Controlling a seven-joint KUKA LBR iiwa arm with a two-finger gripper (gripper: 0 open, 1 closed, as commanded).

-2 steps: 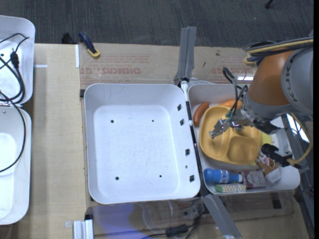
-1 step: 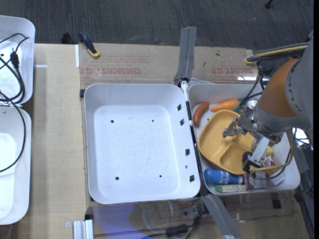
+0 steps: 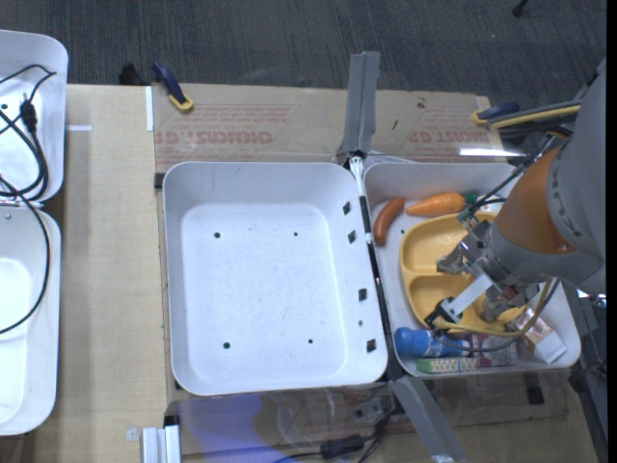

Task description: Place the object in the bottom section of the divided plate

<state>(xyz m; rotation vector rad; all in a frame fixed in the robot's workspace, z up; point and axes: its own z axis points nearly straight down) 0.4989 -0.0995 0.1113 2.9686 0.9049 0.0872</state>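
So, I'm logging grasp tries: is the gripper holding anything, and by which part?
It cannot be told. The gripper hangs low over the yellow divided plate in the right bin, and the arm hides any hold.

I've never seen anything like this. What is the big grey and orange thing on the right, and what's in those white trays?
This is one photo from a camera fixed above a bench, looking down at a slant. The grey and orange shape is a robot arm reaching in from the right. Its gripper, the robot's hand, hangs over a yellow divided plate in the right bin. Near the plate lie a carrot, a reddish sausage-shaped piece and a blue bottle. Whether the gripper holds anything, I cannot tell.
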